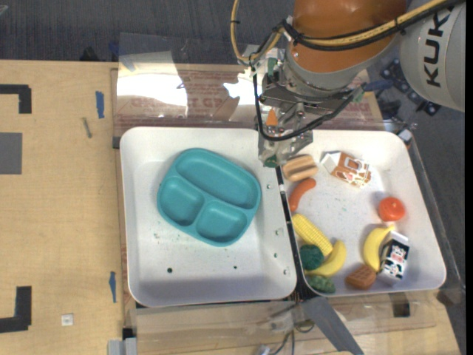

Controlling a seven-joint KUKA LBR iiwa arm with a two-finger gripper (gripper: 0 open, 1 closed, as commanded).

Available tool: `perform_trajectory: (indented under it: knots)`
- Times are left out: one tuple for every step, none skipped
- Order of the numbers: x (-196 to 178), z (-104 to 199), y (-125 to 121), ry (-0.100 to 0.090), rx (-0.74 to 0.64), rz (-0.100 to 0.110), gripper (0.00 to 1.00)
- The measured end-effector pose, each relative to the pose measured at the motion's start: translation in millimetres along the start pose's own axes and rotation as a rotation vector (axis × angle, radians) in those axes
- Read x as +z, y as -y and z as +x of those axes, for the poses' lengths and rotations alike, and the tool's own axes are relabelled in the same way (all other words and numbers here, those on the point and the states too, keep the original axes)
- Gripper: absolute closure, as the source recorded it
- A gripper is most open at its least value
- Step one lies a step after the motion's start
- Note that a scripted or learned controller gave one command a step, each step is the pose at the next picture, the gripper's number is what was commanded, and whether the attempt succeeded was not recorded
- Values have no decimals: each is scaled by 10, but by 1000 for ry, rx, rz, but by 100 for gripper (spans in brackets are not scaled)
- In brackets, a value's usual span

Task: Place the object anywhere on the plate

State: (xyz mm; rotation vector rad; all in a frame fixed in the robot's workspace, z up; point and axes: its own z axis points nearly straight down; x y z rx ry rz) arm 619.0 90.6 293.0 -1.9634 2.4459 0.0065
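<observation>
You've got corn (311, 231), two bananas (375, 245), a tomato (392, 209) in the right bin (425, 198). Milk carton (396, 257) touches one banana. Blue tape (100, 103) on the bench (52, 220).

A robotics lab — KUKA arm (443, 43), taped plywood bench (52, 198), toy food (310, 231).

Bright, even overhead light; white glare streaks the clear sheet (177, 87) at the far side, soft shadows lie beneath the toys, and focus is slightly soft.

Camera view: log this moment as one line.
hand above bins' divider, near hot dog | plate in left bin | grasp unclear
</observation>
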Motion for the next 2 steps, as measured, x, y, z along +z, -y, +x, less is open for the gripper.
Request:
perform_trajectory:
  knots:
    - [1048, -463, -237, -6, 19, -13, 100]
    - [997, -456, -206, -3, 22, -3, 0]
